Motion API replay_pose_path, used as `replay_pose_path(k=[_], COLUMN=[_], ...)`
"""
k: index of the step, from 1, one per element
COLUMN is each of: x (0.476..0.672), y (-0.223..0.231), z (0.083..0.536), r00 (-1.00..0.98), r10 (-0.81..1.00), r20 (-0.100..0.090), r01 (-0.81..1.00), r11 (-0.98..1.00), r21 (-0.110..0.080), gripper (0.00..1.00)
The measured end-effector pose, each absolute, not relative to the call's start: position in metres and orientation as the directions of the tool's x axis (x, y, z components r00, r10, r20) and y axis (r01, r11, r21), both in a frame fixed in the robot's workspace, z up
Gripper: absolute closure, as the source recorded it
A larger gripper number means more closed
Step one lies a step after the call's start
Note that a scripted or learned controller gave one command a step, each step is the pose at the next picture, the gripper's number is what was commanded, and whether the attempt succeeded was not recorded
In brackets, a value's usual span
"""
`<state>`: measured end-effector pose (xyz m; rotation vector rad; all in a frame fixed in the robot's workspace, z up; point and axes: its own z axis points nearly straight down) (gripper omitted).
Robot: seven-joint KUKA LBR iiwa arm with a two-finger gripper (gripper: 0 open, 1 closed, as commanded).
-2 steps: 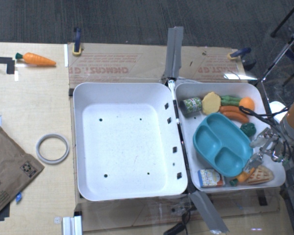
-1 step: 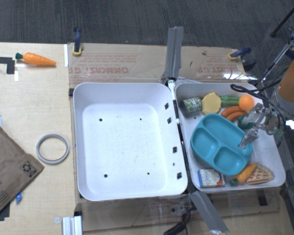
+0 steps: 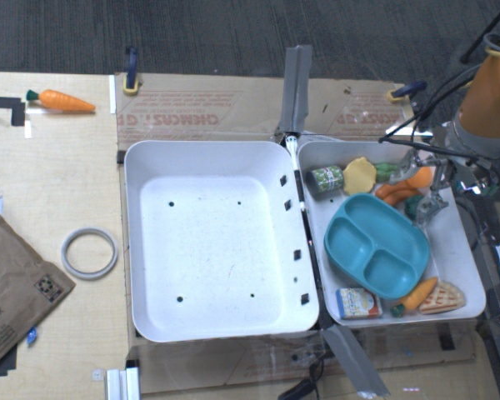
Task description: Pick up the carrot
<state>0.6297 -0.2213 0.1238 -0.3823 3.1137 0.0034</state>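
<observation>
An orange carrot [image 3: 397,192] lies at the back of the right bin [image 3: 471,248], by the far edge of a teal divided plate [image 3: 377,246]. My gripper [image 3: 430,197] hangs right beside it, low over the bin's back right part, and its metal body hides part of the carrot's thick end. A second, smaller carrot [image 3: 419,293] rests at the bin's front right, next to a waffle-like wedge [image 3: 443,298]. A third carrot with a green top [image 3: 61,101] lies outside the bins on the bench, far left at the back.
The right bin also holds a green can [image 3: 326,177], a yellow lumpy item [image 3: 360,174] and a small box [image 3: 356,302]. The left bin [image 3: 133,223] stands beside it. A tape ring [image 3: 89,252] and a cardboard box [image 3: 12,294] lie on the bench at left.
</observation>
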Motion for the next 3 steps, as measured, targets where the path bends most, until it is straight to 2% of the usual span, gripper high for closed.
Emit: replay_pose_path(k=[1, 2, 3], x=[0.642, 0.643, 0.648], y=[-0.221, -0.22, -0.191], z=[0.091, 0.099, 0.187], r00=[-0.815, -0.82, -0.608], r10=[-0.579, -0.572, -0.794], r20=[-0.006, -0.013, -0.006], r01=[-0.579, -0.573, -0.794], r11=[0.815, 0.82, 0.608], r21=[0.0, 0.004, -0.001], gripper=[0.0, 1.0, 1.0])
